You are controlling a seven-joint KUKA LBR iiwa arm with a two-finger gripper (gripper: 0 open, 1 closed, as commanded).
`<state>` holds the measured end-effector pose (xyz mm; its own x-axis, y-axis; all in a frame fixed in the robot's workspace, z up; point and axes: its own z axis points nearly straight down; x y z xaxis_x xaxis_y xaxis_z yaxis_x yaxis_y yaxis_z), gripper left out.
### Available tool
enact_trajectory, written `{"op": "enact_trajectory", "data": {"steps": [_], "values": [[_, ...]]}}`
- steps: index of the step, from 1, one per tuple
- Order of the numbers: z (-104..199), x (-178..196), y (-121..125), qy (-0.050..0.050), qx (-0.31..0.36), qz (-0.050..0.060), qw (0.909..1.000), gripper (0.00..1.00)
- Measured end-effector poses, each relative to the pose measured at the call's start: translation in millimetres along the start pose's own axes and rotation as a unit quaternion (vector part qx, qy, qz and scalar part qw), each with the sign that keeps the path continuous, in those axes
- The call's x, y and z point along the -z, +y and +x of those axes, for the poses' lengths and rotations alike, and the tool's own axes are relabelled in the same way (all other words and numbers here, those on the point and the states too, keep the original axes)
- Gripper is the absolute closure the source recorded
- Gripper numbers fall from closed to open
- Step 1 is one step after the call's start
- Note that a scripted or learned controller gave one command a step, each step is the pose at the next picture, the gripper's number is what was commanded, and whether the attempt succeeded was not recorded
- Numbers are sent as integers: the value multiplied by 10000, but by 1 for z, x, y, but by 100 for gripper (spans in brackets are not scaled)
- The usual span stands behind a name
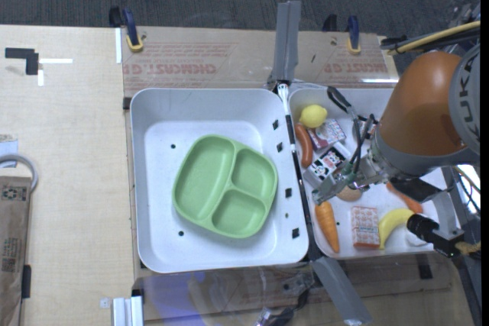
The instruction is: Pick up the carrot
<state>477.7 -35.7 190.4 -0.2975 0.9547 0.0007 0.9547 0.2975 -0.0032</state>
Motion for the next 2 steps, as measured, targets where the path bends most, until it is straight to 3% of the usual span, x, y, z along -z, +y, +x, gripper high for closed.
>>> {"op": "enact_trajectory", "data": {"steps": [1, 2], "values": [[6, 57, 3, -10, 308, -14, 9995, 0], [-16, 0, -5, 3, 1880, 1, 9822, 0]]}}
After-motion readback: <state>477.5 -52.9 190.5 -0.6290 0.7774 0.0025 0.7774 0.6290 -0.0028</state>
